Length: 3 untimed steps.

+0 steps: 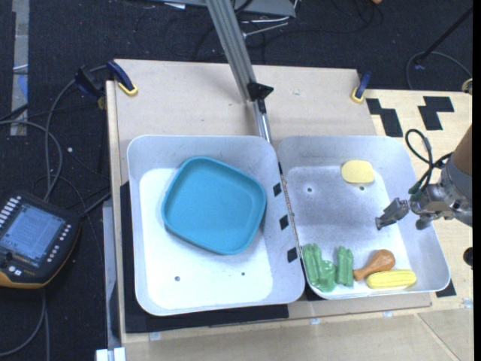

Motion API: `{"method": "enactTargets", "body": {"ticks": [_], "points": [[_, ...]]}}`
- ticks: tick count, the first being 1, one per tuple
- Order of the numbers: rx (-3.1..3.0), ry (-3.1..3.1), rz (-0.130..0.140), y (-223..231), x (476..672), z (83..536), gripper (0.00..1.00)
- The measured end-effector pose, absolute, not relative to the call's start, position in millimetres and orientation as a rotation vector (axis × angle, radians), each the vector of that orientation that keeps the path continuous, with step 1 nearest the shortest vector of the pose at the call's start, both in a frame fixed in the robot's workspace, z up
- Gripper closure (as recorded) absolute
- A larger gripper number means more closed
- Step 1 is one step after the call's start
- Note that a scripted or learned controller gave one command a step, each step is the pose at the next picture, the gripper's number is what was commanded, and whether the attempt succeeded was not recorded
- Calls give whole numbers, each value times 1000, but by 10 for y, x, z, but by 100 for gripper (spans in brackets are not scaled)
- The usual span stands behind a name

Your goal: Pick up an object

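The right bin (pixel 331 201) holds a pale yellow rounded piece (pixel 358 172) near its far side. Along its near edge lie two green toy vegetables (pixel 319 268) (pixel 344 265), a brown drumstick (pixel 376 262) and a yellow corn cob (pixel 391 279). My gripper (pixel 406 218) hangs over the bin's right side, above and a little beyond the drumstick, touching none of these. It is open, with nothing between its fingers.
A blue square plate (pixel 214 204) lies in the left bin (pixel 150 292). A slanted metal pole (pixel 237 43) rises behind the bins. A teach pendant (pixel 30 239) and cables lie on the floor to the left.
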<state>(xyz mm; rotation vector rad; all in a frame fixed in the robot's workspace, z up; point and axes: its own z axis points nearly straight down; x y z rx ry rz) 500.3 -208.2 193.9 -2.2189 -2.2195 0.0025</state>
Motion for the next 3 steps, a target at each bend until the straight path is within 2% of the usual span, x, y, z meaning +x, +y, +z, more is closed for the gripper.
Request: {"method": "enactTargets", "body": {"ticks": [1,2,3], "points": [[-2218,-2218,4,-2098,4978,1312,0],[-2220,-2221,1,-2095,4976,942,0],[-2223,-2223,-1,-2099,4985,1063,100]]}}
